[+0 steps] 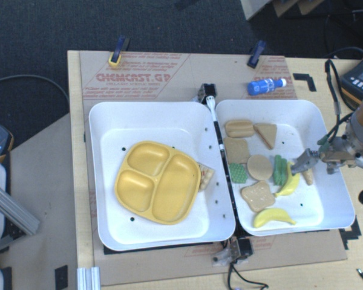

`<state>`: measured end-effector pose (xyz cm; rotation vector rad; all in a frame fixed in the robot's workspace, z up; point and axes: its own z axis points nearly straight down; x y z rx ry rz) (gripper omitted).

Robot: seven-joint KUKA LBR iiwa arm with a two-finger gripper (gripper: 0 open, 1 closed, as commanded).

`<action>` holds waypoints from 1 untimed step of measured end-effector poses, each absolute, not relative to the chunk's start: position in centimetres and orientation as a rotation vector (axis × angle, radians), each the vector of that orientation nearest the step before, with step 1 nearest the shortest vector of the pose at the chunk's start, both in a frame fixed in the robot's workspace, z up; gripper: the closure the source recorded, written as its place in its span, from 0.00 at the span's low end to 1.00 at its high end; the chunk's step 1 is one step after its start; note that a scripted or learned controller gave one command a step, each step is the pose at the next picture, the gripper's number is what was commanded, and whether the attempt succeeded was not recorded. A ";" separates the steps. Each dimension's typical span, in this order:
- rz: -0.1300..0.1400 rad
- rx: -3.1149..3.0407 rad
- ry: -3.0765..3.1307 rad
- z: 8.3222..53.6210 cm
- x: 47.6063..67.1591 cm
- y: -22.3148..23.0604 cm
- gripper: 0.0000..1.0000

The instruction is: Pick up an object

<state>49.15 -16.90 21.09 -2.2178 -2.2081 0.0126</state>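
Yellow plastic bananas (274,217) lie in the right white bin (336,207), beside a tan toy bread slice (258,194), a round tan biscuit (259,167) and a green toy vegetable (281,170). Just right of that vegetable the grey gripper (306,162) hangs low, reaching from the right; whether it grips anything, I cannot tell. A yellow divided plate (158,180) fills the left bin (103,132) on the cardboard-topped bench (139,74).

toy foods (258,173) – bananas, breads, green pieces | lying flat, clustered | right bin (327,132)

My wrist (345,153) is grey metal, blocky and dull, with black cables (334,95) looping up behind it.
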 end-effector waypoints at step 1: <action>0.000 -2.222 -2.222 21.8 49.4 -16.8 0.00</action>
